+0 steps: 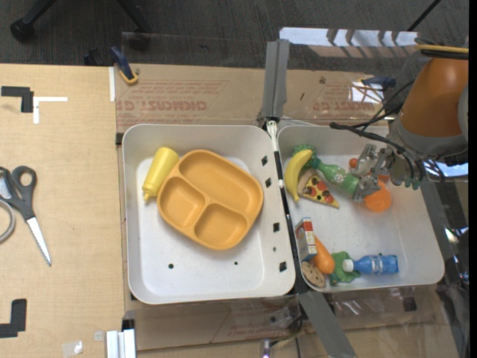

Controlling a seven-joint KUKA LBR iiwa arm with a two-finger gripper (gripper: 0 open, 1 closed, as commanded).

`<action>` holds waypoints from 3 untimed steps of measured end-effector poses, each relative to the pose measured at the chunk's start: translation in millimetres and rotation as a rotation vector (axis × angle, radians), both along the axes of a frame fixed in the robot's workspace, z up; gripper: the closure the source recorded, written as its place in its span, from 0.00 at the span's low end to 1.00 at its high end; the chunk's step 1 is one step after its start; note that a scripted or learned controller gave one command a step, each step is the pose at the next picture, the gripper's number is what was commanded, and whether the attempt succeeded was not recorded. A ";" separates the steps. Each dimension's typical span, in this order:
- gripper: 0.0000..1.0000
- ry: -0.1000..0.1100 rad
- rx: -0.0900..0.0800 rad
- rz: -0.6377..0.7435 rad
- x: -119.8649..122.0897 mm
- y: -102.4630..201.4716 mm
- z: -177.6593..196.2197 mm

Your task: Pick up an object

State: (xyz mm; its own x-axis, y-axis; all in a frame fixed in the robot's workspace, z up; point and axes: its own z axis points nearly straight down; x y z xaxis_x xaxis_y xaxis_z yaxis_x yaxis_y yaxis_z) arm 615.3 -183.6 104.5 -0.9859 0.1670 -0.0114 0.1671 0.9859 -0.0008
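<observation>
**Ann:** Tool (367, 179) is down in the right bin (417, 263), low over the toys. Whether it's spread or pinched, I cannot tell.

**Bo:** Anything lifted?

**Ann:** Nothing visibly held. An orange ball (378, 200) lies just beside it, a green bottle (330, 173) and pizza slice (321, 190) a little further off, the banana (297, 170) beyond those.

**Bo:** So the pick's undone?

**Ann:** By my reading, yes: grasp and lift remain.
</observation>
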 end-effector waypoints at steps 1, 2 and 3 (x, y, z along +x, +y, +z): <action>1.00 0.009 0.001 0.203 -69.4 30.3 -12.1; 0.00 0.009 0.001 0.203 -69.4 30.3 -12.1; 0.00 0.009 0.002 0.207 -69.4 89.2 -12.8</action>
